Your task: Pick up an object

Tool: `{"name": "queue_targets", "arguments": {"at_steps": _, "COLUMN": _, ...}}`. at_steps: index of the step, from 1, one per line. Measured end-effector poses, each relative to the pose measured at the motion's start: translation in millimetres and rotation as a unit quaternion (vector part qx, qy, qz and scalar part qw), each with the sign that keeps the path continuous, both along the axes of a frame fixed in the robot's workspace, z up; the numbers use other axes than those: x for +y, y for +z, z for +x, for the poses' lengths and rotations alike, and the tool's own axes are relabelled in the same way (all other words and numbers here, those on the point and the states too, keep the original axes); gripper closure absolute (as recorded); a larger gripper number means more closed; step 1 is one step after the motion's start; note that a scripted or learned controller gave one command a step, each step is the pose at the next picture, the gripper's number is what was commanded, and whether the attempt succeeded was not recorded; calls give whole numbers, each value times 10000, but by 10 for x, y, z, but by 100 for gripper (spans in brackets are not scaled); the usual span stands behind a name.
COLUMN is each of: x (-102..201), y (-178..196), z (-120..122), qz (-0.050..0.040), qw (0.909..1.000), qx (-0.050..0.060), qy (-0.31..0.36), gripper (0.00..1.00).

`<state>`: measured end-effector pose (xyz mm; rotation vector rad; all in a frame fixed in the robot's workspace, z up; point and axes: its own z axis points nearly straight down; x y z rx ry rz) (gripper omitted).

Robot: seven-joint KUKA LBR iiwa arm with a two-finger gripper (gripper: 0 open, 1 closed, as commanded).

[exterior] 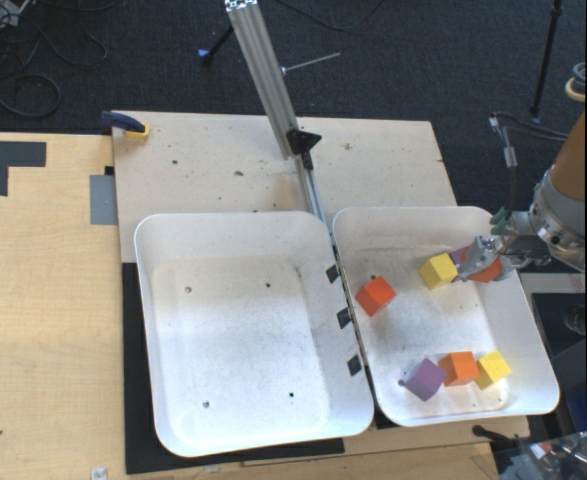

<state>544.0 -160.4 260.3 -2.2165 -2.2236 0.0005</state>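
Bench (pixel 393 158): pale, speckled board carrying two shallow white bins side by side. A slanted aluminium extrusion post (pixel 265 63) rises from the bench behind the bins, with a checkered marker at its top.

Left bin (pixel 173 258): white floor with scattered dark specks.

Right bin (pixel 413 230): holds all the blocks. Black clips sit along the divide between the two bins.

Arm (pixel 563 203): enters from the right, grey wrist with orange band above, reaching over the right bin's upper right edge.

Gripper (pixel 480 261): low over the right bin near its right rim. Jaw state: cannot tell, the tips are blurred against something reddish-orange (pixel 489 273) directly beneath them. What that item is cannot be made out.

Blocks, right bin:
- Yellow cube (pixel 437 270), just left of the gripper tips, possibly touching; contact unclear.
- Orange-red cube (pixel 375 294), alone, near the bin's left wall.
- Front cluster near the lower edge: purple cube (pixel 425 379), orange cube (pixel 460 367), small yellow cube (pixel 493 368), set in a row and touching or nearly so.
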Motion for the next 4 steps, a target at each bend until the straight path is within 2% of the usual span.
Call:
{"name": "queue_targets", "arguments": {"at_steps": 2, "x": 1157, "y": -165, "z": 328, "qz": 6, "qw": 10000, "qx": 14, "qy": 9, "gripper": 100}}
{"name": "queue_targets", "arguments": {"at_steps": 4, "x": 2174, "y": -124, "z": 774, "qz": 2, "qw": 10000, "qx": 3, "qy": 5, "gripper": 100}}
